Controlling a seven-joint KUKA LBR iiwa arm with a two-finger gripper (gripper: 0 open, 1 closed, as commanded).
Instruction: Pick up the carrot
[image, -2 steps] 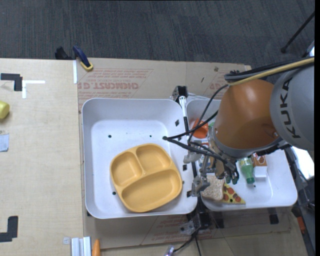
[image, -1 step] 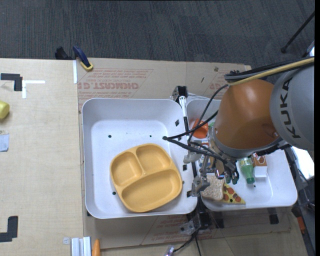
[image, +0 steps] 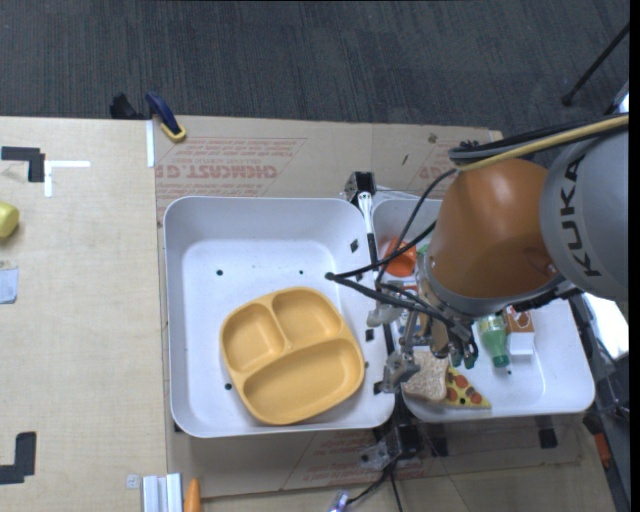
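On the table (image: 80, 330), the left white bin (image: 190, 300) holds a yellow divided plate (image: 292, 355). In the right bin (image: 560, 385), the carrot (image: 400, 262) shows as an orange bit at the far left, partly hidden by the arm (image: 500, 235). The tool (image: 425, 345) hangs nearer, above a bread slice (image: 428, 382) and pizza slice (image: 466, 390); I cannot tell its state. A green bottle (image: 494, 340) stands to its right.

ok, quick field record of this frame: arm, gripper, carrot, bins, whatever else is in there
arm: over the right bin, hiding much of it
gripper: low at the right bin's left side, above a bread slice; finger state unclear
carrot: orange piece in the right bin, partly hidden by the arm; not held
left bin: holds a yellow divided plate
also in right bin: pizza slice, green bottle
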